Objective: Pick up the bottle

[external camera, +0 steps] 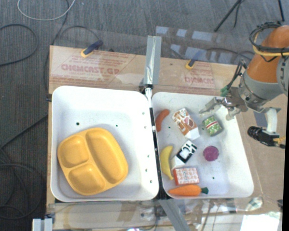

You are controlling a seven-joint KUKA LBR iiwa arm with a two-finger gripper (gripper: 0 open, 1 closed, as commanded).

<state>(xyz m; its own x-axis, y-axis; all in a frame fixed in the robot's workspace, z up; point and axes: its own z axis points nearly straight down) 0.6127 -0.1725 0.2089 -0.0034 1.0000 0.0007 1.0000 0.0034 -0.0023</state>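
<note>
While the gripper [219, 107] hangs over the right bin's [239, 156] far edge with its fingers spread and nothing between them, the bottle [184, 121], orange-and-white patterned, lies near it to the lower left, with a green-and-white packet [212, 125] just below the fingertips.

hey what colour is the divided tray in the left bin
Yellow all over; the camera view shows the tray plainly, in the left bin.

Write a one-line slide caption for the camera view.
Robot gripper hovers at right bin far edge above toy food items; yellow tray sits in left bin.
</note>
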